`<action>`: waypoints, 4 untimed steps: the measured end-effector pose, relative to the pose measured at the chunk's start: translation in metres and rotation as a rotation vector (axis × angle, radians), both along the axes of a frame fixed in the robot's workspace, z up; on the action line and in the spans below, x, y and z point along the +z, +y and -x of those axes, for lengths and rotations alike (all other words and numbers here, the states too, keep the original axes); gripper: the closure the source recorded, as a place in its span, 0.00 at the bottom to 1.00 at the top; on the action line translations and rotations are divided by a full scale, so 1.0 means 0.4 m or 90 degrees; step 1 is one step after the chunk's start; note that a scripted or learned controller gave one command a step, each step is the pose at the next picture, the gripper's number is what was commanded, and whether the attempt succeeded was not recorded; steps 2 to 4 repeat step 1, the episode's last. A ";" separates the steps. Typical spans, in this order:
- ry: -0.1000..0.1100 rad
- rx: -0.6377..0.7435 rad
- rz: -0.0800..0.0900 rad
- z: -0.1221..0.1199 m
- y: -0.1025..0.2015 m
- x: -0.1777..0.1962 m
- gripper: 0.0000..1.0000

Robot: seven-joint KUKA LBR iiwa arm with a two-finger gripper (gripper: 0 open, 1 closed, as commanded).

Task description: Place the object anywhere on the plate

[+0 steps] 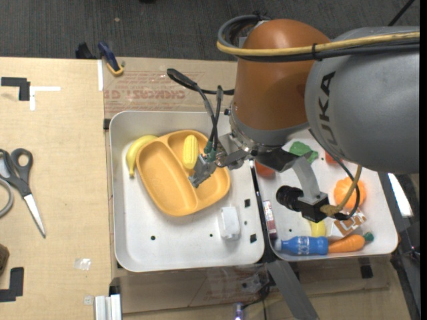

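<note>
Corn (190, 151) already lies on the yellow plate (167, 185), centre-left of the frame. Your hand (201, 173) hovers just beside it over the plate; you cannot tell its grip. Lifting away carelessly could nudge the corn off.

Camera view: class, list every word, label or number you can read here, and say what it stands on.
"UKA": on the grey arm; the start is cut off.
Red print on the cardboard behind the bins: upside down, too blurred to read.
Label on the blue bottle: too small to read.
</note>
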State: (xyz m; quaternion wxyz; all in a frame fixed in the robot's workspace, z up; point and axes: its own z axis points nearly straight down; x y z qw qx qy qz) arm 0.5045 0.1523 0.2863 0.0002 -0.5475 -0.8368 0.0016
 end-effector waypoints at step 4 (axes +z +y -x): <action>-0.001 -0.074 0.000 0.056 -0.060 0.222 0.00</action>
